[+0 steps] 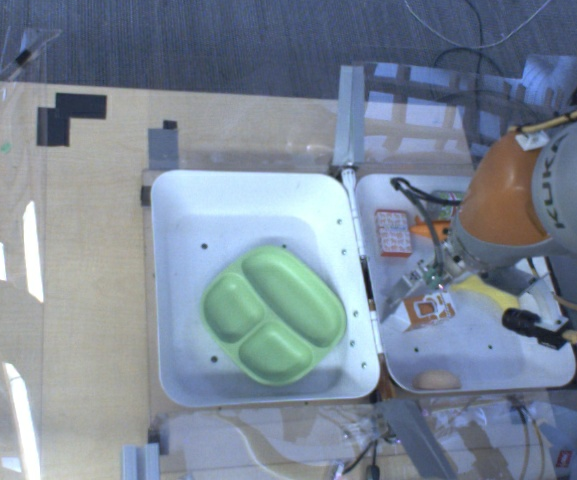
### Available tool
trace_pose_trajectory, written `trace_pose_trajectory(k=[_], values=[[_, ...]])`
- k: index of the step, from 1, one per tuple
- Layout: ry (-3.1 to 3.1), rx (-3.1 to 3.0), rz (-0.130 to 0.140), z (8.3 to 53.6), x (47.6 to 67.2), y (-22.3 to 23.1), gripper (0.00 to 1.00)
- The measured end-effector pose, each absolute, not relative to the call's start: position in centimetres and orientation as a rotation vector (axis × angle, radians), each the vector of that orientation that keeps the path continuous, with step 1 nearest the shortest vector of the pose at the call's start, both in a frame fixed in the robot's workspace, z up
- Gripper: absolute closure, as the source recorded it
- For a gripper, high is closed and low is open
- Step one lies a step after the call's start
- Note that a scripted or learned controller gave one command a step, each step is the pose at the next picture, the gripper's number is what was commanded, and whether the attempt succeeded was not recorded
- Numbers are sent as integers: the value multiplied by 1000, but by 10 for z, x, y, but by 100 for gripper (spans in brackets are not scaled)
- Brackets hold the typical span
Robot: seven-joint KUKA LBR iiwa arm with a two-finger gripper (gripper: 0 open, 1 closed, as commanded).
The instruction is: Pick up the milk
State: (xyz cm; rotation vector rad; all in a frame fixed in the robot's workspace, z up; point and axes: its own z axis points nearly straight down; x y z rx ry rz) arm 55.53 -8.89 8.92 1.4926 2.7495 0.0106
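On the table point(78, 298), two white bins sit side by side. Left bin point(173, 268) holds a green plate point(273, 313) with three compartments, lying a little below and right of the bin's middle. Right bin point(538, 368) holds several small things. The milk point(393, 233), a small red-and-white carton, lies flat near that bin's upper left corner, close to the wall shared with the left bin. Just right of it lies a short orange item point(423, 231), partly hidden by the arm. The arm point(513, 193) reaches in from the right, and its claw point(430, 273) hangs low over the middle of the right bin, below and to the right of the milk and apart from it. Whether the claw is open or closed cannot be told from this angle. A brown-and-white packet point(432, 310) lies just under the claw. A yellow item point(488, 290) lies to the right of the packet, and a beige oval point(436, 379) rests by the bin's near wall.
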Motion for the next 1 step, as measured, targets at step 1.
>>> trace_pose_trajectory(k=[1], values=[[2858, 1290, 5, 185, 532, -62, 0]])
